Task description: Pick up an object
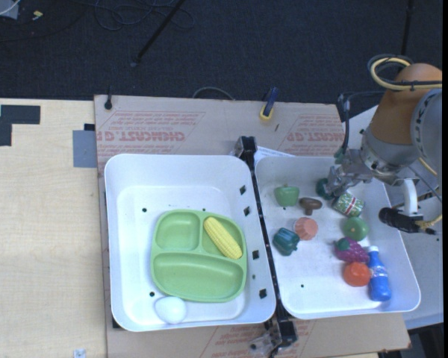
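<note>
Left bin (127, 200): green divided plate (198, 263) carrying a corn cob (222, 237); a white egg (169, 309) just beside the plate's lower left edge.
Right bin (403, 293): green pepper (287, 195), brown mushroom (310, 204), teal cup (285, 241), pink piece (307, 228), purple grapes (351, 251), orange fruit (356, 274), blue bottle (378, 282).
Claw (342, 187): low over the right bin's upper right; open or closed, cannot tell.
Can (349, 203): green and white, tilted, touching or just under the claw.
</note>
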`<state>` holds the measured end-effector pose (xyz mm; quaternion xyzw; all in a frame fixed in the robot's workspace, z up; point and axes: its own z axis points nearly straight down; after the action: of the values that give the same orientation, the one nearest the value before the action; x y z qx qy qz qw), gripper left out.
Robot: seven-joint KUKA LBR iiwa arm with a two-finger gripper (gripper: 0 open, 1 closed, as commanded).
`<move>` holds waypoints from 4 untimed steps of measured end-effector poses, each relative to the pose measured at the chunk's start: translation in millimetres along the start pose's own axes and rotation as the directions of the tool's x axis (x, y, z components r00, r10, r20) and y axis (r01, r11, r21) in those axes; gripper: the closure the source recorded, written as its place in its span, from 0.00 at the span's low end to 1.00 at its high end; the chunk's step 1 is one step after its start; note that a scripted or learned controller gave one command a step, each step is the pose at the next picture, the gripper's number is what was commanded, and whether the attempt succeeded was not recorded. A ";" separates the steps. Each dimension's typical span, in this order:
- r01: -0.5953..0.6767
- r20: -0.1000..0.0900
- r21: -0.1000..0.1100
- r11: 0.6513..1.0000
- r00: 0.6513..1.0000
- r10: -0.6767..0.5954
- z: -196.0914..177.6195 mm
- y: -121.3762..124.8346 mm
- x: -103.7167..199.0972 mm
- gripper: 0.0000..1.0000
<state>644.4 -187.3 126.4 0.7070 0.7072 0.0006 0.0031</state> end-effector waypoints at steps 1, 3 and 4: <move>0.000 -0.002 0.002 1.000 1.000 0.000 -61.4 5.4 -6.8 1.00; 0.004 -0.006 0.008 1.000 1.000 -0.004 -95.3 5.5 44.9 1.00; 0.003 -0.006 0.010 1.000 1.000 -0.002 -95.2 -12.7 88.0 1.00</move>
<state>631.1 -98.9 221.2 0.7061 0.7081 -0.0008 -0.0023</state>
